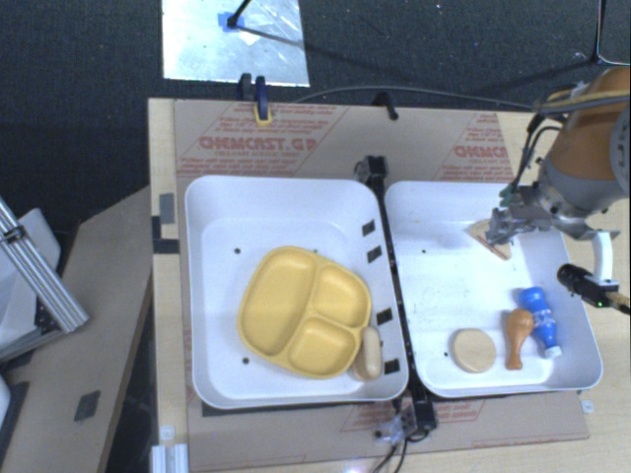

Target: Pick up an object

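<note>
Dark carpet surrounds a bench [296, 131] covered with printed brown cardboard, and on it two shallow white bins sit side by side, meeting along a black clipped seam. Seen from above at a slant, the left bin [212, 215] holds a yellow divided tray [306, 310] with three compartments, lying slightly askew, and a small pale rounded piece [369, 353] rests against the tray's near right edge. The right bin [434, 215] carries four things: a flat tan wooden block [490, 238] toward its far side, a round tan disc [473, 350] near the front wall, a brown wooden peg-shaped piece [518, 336] just right of the disc, and a blue and white bottle-like item [539, 319] beside the peg, touching or almost touching it. Reaching in from the right, the grey arm with its orange band brings the gripper [505, 225] low over the far part of the right bin, directly above the wooden block and overlapping its right end. Whether the gripper is released or clenched cannot be told, as its tips blur into the block. The disc, peg and blue item lie well apart from the gripper, nearer the front.
</note>
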`<state>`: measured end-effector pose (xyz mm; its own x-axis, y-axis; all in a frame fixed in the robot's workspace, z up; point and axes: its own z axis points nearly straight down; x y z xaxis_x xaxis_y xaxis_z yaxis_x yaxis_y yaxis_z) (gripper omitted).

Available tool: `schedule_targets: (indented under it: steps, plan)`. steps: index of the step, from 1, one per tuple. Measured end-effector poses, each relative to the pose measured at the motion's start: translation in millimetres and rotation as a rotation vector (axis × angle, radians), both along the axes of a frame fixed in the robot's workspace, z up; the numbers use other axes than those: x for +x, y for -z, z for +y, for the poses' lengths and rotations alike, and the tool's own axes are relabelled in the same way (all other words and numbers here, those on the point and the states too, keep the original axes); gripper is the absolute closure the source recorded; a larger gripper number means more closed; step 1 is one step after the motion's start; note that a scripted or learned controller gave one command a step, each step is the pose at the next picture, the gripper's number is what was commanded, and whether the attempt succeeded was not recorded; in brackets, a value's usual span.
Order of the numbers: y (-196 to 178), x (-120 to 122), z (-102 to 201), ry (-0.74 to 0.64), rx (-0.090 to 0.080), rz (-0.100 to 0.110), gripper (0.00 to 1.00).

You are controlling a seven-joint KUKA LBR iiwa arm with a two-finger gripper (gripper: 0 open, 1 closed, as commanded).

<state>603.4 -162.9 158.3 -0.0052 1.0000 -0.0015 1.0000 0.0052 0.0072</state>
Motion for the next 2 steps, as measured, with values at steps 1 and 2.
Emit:
schedule_targets:
  steps: [1,2]
  plan:
    - [-47.4,-2.9,-6.8,0.003,0.0,0.001,1.0]
    - [-91.4,-3.1,-3.8,0.0,0.0,0.001,1.0]
